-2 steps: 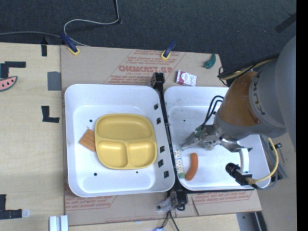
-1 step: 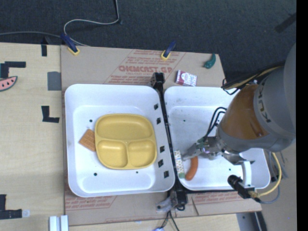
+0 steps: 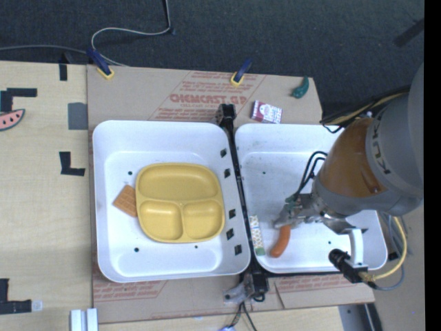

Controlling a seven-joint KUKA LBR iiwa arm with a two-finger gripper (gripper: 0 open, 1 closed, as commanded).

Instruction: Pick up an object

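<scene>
Desk [image 3: 41,185]: light wood, cardboard sheet under two white bins, side by side.

Left bin [image 3: 110,143]: yellow divided plate [image 3: 180,202], three compartments, lying near the centre. Tan flat piece [image 3: 126,200] tucked partly under the plate's left edge.

Right bin [image 3: 275,140]: orange carrot-like object [image 3: 279,243] near the front left corner, lying at a slant, close to the bin's front wall. Small patterned strip [image 3: 256,234] just left of it, against the divider wall.

Arm [image 3: 372,161]: grey, orange band above the wrist, entering from the right, leaning over the right bin.

Gripper [image 3: 289,216]: low in the right bin, just above and beside the carrot's upper end. Finger state: cannot tell; dark metal parts overlapping, no clear gap or closure readable. Nothing visibly held.

Outside the bins: small pink packet [image 3: 265,112] on the cardboard behind the right bin; teal item [image 3: 300,87] further back; yellow clips [image 3: 241,74] on the cardboard's rear edge.

Task status, judged: carrot the likely target; not yet picked up.

Risks, judged:
- Off-centre approach on the carrot's end; likely to pivot or roll out on closing.
- Rounded, tapered body; prone to slipping.
- Nearness to front wall and divider; finger strike on the bin, or carrot pushed into the corner.
- Strip alongside; possible snag or accidental pickup.
</scene>
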